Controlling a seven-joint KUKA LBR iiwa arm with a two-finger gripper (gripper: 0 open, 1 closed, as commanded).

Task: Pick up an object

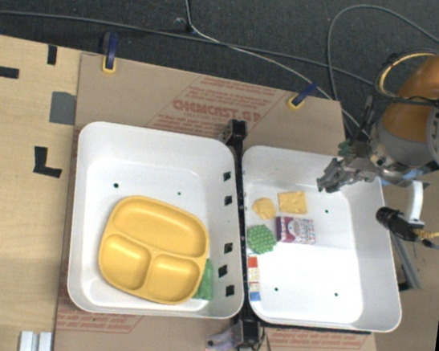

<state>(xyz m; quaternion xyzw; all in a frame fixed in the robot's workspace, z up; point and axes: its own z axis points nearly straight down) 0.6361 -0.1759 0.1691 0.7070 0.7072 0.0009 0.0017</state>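
Nearest the camera, in the left bin (87,193), a yellow divided tray (154,248) lies flat with its three compartments facing up, filling most of the bin's lower half. A green object (206,281) pokes out from under the tray's right edge, against the wall between the two bins.

In the right bin (366,288), a narrow red, white and blue item (253,277) lies along the left wall at the near end. Just beyond it sits a green textured round piece (260,238), touching or nearly touching a purple and white packet (296,230) to its right. Farther back are a small yellow rounded lump (264,209) and a yellow square piece (293,201), close beside each other.

The claw (330,181) hangs over the far part of the right bin, up and to the right of the yellow square piece and apart from it. It looks dark and small here; how wide it stands cannot be told, and nothing can be seen in it. Behind it the grey arm (404,156) with its orange band (430,87) reaches in from the right. Both bins rest on a cardboard sheet (205,108) on the wooden bench (4,205).
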